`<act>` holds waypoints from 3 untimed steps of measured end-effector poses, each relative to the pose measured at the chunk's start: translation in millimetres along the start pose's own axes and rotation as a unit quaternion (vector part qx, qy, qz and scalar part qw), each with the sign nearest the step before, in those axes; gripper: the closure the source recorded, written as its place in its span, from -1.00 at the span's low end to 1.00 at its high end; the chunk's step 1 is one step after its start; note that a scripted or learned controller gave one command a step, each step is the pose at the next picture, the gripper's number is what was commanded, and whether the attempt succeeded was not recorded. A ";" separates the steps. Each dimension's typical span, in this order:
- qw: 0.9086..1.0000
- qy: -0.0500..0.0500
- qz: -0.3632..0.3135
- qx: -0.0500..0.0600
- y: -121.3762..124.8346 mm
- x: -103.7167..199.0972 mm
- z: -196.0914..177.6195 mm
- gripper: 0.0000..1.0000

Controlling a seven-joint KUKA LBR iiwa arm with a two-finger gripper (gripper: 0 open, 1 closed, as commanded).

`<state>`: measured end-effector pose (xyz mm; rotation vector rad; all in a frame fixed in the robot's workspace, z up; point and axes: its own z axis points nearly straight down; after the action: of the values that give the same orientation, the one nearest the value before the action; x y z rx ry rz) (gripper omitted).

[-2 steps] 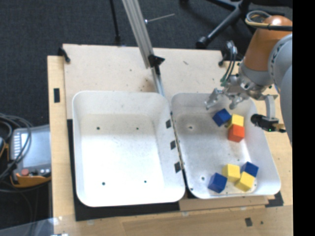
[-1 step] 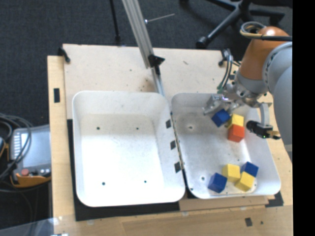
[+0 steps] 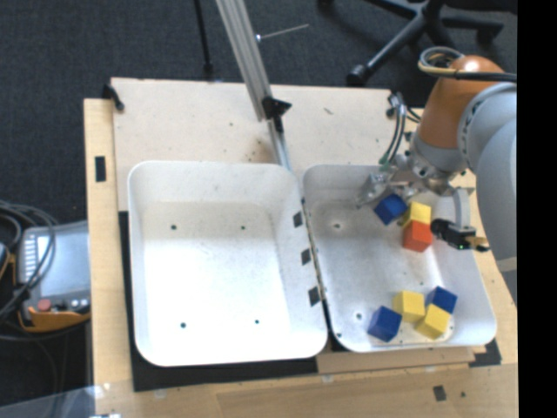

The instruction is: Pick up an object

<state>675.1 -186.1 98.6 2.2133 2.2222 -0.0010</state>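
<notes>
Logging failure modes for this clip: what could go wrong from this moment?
The blue cube sits at the gripper tip, but a firm hold isn't clear, so it may slip on lifting. The yellow cube and orange cube lie right beside it and could get knocked.

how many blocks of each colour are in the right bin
blue blocks: 3
yellow blocks: 3
orange blocks: 1
total: 7
</notes>
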 end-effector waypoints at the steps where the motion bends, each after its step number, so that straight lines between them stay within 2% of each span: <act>1: 1.000 -0.001 -0.001 -0.002 1.3 -1.1 -13.6 1.00; 3: 1.000 0.001 0.001 -0.003 -1.2 -5.3 -115.7 1.00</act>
<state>673.5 -190.9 214.3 2.2143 2.2177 0.0063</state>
